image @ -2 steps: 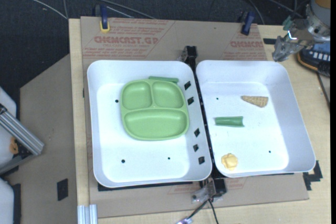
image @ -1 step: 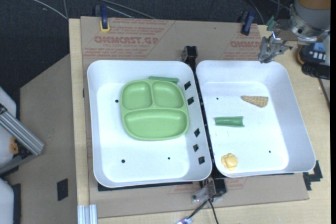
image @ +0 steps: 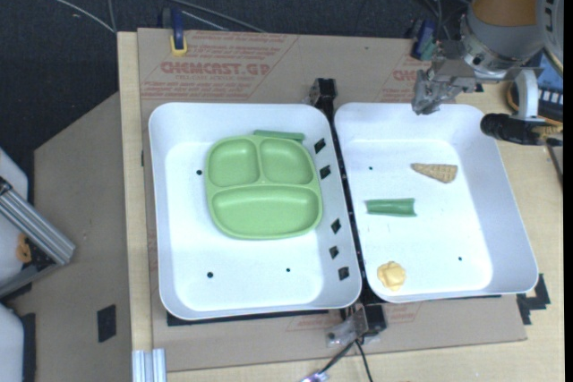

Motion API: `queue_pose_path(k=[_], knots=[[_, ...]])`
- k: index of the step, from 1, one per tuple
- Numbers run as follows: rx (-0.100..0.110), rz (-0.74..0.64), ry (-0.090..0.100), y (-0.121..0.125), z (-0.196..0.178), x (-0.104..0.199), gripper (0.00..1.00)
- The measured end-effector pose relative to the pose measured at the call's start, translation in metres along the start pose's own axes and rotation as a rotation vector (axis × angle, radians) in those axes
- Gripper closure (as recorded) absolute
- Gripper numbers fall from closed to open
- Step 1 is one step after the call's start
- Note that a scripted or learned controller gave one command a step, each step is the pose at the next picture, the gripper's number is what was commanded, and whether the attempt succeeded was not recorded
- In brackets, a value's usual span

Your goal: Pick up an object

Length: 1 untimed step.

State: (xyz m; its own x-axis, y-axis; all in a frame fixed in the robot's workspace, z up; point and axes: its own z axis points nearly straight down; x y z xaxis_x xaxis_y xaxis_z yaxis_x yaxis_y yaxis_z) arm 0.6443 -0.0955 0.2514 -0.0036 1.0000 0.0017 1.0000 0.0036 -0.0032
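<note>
Left bin — holds green divided plate, near its centre; thin green strip touching plate's far edge. Right bin, landmark for rest: green pod near its middle; tan wedge beyond pod, toward far side; small yellow lump at its near edge, just inside rim. My pincer hangs over right bin's far rim, well apart from all three pieces — nothing between my fingers, their spread I cannot tell.
</note>
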Motion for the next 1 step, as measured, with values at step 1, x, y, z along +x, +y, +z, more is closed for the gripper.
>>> queue_pose_path(k=[1], knots=[[0.000, -0.003, 0.002, 0.0027, 0.0114, 0.0599, 1.00]])
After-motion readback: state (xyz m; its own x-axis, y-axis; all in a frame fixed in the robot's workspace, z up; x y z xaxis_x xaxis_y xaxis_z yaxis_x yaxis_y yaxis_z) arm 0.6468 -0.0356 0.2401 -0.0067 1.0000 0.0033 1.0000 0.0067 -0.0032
